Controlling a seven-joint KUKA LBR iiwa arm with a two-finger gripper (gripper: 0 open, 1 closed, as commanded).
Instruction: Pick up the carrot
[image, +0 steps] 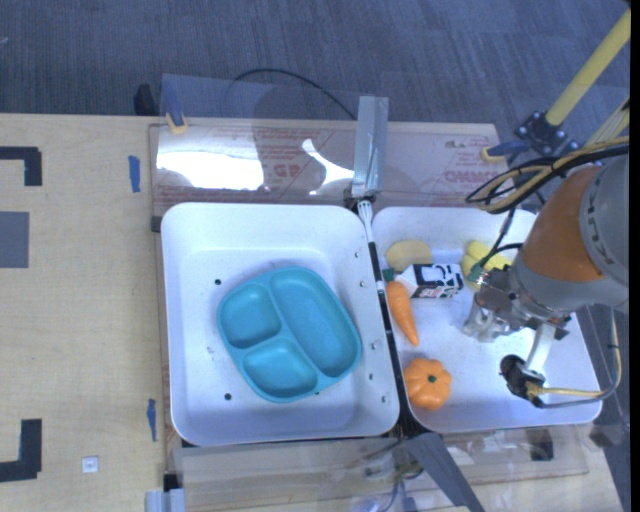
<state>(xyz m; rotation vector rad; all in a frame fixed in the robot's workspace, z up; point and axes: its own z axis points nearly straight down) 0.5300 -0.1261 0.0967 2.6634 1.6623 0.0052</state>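
Small orange tapered plastic carrot (402, 310) lies left of the jaws (484, 325), well apart; looks light, stiff, slick — grip across thick middle; jaw opening: cannot tell.

Glossy blue plastic tray (290, 333), smooth white plastic bins (190, 300), matt orange carrot (402, 310), pale wooden bench (80, 300)

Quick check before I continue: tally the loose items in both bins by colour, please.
Orange: 2, the carrot and the small pumpkin
Yellow: 2, a pale piece and a brighter piece
Black-and-white: 1, a small box
Blue: 1, the divided plate in the left bin
Total: 6
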